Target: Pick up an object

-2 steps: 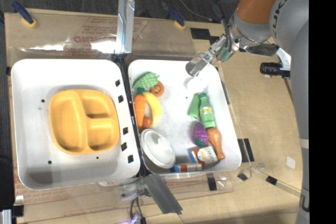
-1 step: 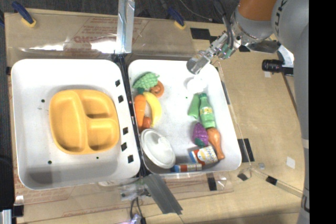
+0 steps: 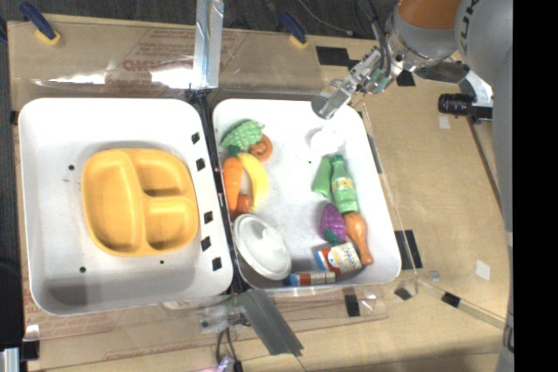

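Note:
My gripper (image 3: 325,106) hangs over the far right corner of the right bin (image 3: 375,187), with its fingers shut and nothing between them. Below it in that bin lie a green bottle (image 3: 336,179), a purple grape bunch (image 3: 332,222), an orange carrot-shaped toy (image 3: 358,240) and a small labelled bottle (image 3: 341,258). On the bin's left side are a green leafy toy (image 3: 243,135), a banana (image 3: 255,174), an orange carrot (image 3: 232,180) and a round metal bowl (image 3: 260,246). A red-and-blue marker (image 3: 311,279) lies along the near wall.
The left bin (image 3: 44,144) holds a yellow divided plate (image 3: 139,198). A silver taped strip (image 3: 208,43) stands upright behind the wall between the bins. Bare white floor shows in the right bin's middle, around (image 3: 292,187).

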Robot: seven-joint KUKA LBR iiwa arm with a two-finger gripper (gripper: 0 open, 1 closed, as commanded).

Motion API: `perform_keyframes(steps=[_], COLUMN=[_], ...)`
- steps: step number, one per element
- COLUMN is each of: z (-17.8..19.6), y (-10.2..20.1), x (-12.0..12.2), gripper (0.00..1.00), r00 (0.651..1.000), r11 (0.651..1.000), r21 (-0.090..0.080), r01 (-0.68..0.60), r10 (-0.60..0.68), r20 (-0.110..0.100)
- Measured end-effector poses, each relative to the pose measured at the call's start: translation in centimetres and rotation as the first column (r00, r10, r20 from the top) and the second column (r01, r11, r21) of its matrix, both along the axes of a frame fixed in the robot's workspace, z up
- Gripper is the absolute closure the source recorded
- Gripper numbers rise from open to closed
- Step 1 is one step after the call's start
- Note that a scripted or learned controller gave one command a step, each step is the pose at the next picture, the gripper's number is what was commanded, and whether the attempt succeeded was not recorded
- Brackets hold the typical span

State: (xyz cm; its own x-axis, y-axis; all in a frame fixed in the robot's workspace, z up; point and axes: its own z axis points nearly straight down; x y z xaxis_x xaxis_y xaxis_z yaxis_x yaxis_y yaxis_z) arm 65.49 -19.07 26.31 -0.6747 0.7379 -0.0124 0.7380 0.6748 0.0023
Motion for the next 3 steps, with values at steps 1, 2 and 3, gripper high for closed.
perform_keyframes(steps=[1,2,3], z=[1.1,-0.8,0.4], y=[0.2,2.1,2.1], x=[0.1,-4.4,-4.2], gripper=[1.00,1.00,1.00], r00=[1.000,0.994,0.994], r11=[1.000,0.994,0.994], r21=[-0.002,0.008,0.006], r01=[-0.009,-0.109,-0.113], r10=[0.009,0.109,0.113], r20=[0.003,-0.011,-0.009])
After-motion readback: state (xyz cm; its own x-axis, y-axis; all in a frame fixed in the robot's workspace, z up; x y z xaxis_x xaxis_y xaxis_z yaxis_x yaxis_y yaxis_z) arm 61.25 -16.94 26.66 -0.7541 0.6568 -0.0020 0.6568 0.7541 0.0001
